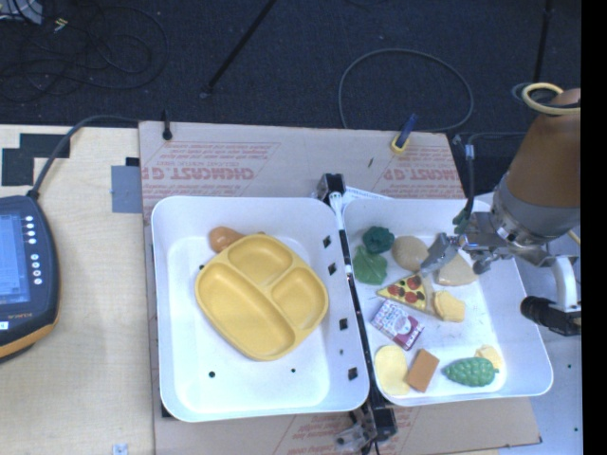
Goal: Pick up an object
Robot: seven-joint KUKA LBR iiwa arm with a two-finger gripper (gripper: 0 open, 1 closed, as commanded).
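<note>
My gripper (444, 254) hangs low over the upper right part of the right bin (531, 373), on the grey arm that comes in from the right. Just below it lies a pale beige piece (459, 274), and a tan round piece (411, 251) lies just to its left. A pizza slice (406, 292) and a yellow chunk (450, 306) lie a little nearer the front. Nothing is visibly lifted off the bin floor.
The right bin also holds a green broccoli (377, 239), a green leaf (368, 266), a red-and-white packet (395, 321), a yellow disc (390, 362), an orange block (423, 370) and a green bumpy piece (470, 372). A yellow divided plate (261, 294) lies in the left bin (180, 368).
</note>
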